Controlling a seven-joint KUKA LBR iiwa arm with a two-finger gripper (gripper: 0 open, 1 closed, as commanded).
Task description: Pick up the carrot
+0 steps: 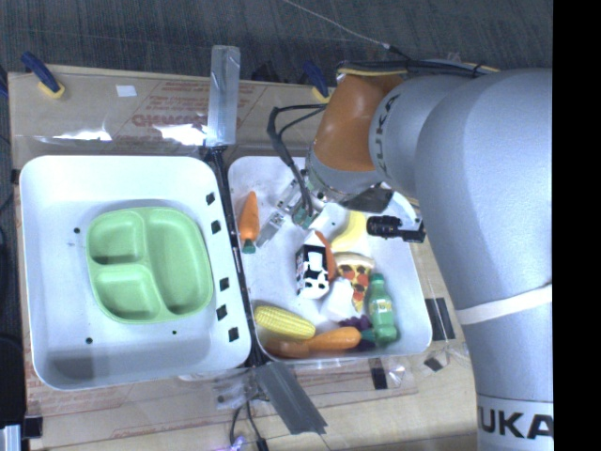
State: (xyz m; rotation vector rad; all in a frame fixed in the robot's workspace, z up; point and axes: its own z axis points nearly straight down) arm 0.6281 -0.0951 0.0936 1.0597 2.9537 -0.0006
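From the camera view above the bench, the grey arm (470, 205) with its orange band (352, 125) fills the right side and reaches down into the right bin (413, 261). Its bulk covers that bin's upper right corner. The gripper (299, 205) sits low in the upper middle of the right bin, small and partly under the wrist; whether it is clenched or released cannot be told, and nothing can be seen held in it.

The carrot (248, 219) lies near the right bin's left wall, orange with a green end pointing down, just left of the gripper and apart from it.

Lower in the same bin lie a black-and-white cow toy (313, 272), a corn cob (284, 322), a long orange piece (315, 343) against the near wall, and a green bottle (379, 310). Several smaller items between them overlap and are hard to name.

The left bin (47, 252) holds a green divided plate (148, 263).
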